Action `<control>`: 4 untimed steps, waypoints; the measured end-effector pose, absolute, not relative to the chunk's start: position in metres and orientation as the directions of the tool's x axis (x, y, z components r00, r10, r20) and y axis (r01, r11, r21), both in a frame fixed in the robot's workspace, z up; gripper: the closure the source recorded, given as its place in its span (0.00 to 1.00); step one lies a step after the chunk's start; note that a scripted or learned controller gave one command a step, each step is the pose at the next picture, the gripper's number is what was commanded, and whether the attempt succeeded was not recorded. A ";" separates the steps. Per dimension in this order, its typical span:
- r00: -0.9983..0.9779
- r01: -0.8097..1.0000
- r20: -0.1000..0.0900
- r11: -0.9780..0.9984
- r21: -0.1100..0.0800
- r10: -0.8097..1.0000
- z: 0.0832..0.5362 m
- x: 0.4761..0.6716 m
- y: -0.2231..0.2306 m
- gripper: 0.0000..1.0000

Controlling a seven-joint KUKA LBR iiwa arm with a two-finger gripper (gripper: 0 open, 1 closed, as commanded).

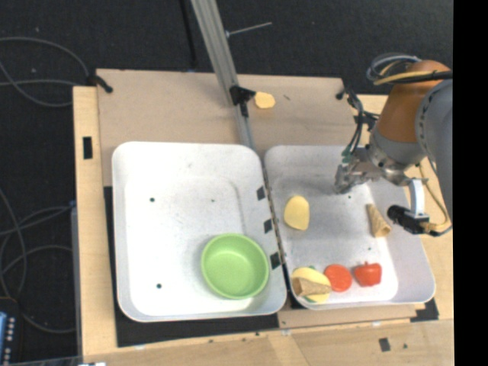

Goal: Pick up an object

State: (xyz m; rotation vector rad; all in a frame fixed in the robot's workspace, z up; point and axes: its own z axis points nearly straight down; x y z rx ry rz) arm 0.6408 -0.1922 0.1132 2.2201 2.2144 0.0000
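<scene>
My gripper [348, 180] hangs over the upper part of the right bin [320, 166], pointing down, with bare bin floor beneath it. In that bin lie a yellow lemon-shaped piece [297, 213], a tan cone-like piece [378, 220], a red tomato [338, 277], a red pepper [367, 274] and a yellow-and-tan piece [311, 284] at the front edge. The gripper stands to the right of and above the lemon-shaped piece and left of the tan piece. I see nothing between its fingers.
The left bin [175, 189] holds a green bowl [235, 265] near its front right corner. A small yellow object [264, 101] lies on the bench behind the bins, beside a slanted metal post [217, 44]. Cables run on the dark floor at left.
</scene>
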 end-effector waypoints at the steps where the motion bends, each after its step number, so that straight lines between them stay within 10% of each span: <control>1: 0.000 1.000 -0.001 0.000 0.007 1.000 0.162 0.641 -0.201 1.00; 4: -0.006 1.000 0.000 0.006 0.001 1.000 0.234 0.619 -0.146 1.00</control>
